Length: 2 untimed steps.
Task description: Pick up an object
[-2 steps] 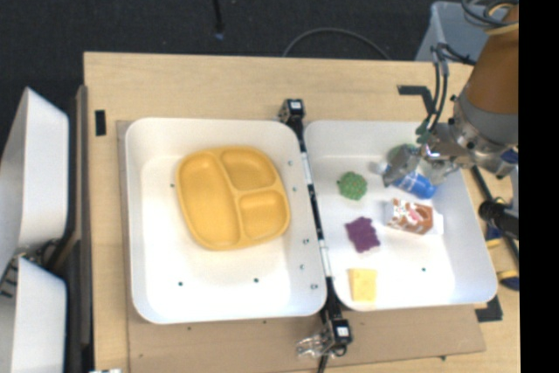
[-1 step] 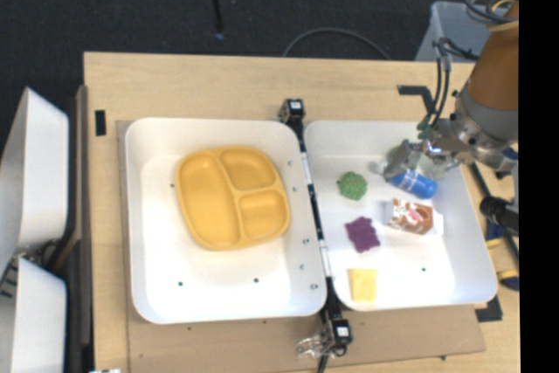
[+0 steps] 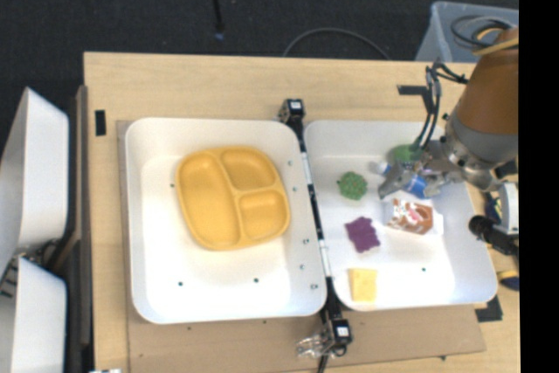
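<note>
Red-white packet point(image 3: 411, 216) just below hand point(image 3: 407, 182) — apart.

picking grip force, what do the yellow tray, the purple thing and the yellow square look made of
Yellow tray: looks like hard moulded plastic, matte, with three formed compartments. Purple thing: probably soft foam or rubber, with a dull, uneven surface. Yellow square: flat and matte, maybe foam or sponge; too small to be sure.

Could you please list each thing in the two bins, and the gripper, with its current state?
Yellow tray: upright, flat in the left bin, compartments bare.
Green ball: resting loose in the right bin.
Purple piece: lying flat, untouched.
Yellow block: lying flat near the front wall.
Packet: lying flat, just below the gripper.
Gripper: low over the right bin; grasp unclear.
</note>
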{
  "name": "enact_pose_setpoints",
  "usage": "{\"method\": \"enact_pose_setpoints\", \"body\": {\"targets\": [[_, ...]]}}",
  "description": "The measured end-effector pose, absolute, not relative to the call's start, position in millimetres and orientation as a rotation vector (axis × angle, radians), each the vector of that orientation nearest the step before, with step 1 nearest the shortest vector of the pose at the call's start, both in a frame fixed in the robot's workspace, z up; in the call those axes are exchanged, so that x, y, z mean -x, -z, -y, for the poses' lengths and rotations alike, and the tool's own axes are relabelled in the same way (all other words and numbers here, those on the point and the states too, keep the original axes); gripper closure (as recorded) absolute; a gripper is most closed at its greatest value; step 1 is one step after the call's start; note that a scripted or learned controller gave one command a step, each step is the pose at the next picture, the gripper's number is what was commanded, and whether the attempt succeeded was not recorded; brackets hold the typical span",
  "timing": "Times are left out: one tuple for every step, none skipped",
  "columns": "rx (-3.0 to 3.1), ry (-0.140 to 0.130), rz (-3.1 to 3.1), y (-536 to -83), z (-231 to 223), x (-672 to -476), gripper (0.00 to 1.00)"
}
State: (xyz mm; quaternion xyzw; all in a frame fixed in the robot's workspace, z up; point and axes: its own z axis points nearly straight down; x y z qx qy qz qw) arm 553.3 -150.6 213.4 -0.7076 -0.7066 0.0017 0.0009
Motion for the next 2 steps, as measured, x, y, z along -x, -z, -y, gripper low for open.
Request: {"method": "enact_pose_setpoints", "body": {"targets": [[2.222,-0.004,2.219,-169,153,-546.9,0.0],[2.228,0.001,2.224,-130,158,-547.9,0.0]]}}
